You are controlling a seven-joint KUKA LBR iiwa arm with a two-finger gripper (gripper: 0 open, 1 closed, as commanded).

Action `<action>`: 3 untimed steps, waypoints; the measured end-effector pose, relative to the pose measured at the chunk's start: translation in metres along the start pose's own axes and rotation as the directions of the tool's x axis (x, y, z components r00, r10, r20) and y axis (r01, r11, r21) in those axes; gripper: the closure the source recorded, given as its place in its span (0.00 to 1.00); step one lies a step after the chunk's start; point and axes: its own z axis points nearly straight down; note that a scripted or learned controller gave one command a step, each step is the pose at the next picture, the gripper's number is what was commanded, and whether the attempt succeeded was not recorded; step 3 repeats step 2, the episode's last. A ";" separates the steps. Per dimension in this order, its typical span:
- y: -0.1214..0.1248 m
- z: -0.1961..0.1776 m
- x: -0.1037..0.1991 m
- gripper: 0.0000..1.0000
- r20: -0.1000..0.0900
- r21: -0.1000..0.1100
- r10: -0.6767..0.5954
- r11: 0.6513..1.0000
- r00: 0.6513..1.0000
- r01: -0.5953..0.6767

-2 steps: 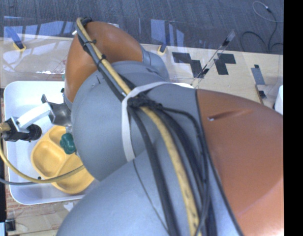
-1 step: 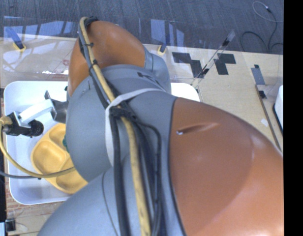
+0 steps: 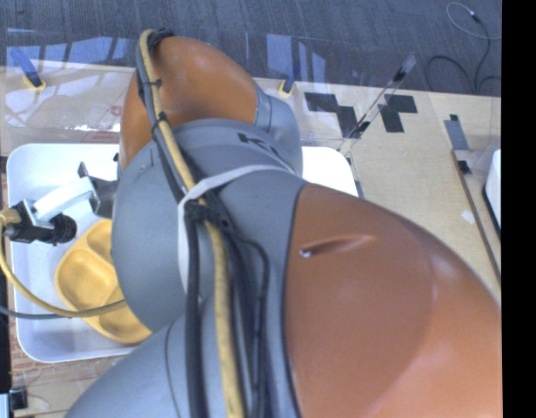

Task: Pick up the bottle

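Note:
The arm (image 3: pixel 251 259) hangs low over the left bin (image 3: pixel 29 168) and hides most of it. Its grey wrist and orange band take up the middle of the view. A white and black piece of the gripper (image 3: pixel 50 216) sticks out from the wrist's left side above the bin, with a yellow cable (image 3: pixel 7 273) looping from it. Under the wrist lies a yellow plastic object (image 3: pixel 90 277) with hollows in it, partly covered by the arm. I cannot tell whether it touches the gripper.
A corner of the right bin (image 3: pixel 333 168) shows behind the arm. The bare wooden bench (image 3: pixel 425 164) stretches to the right, with black tape marks (image 3: pixel 355 111) on it. Clear panels (image 3: pixel 68 85) stand behind the left bin.

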 end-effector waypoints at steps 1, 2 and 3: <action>-0.001 -0.008 0.001 1.00 0.000 -0.005 -0.006 1.000 1.000 0.006; -0.003 -0.003 0.001 1.00 0.000 0.000 0.011 1.000 1.000 -0.011; -0.003 -0.003 0.001 1.00 0.000 0.000 0.011 1.000 1.000 -0.011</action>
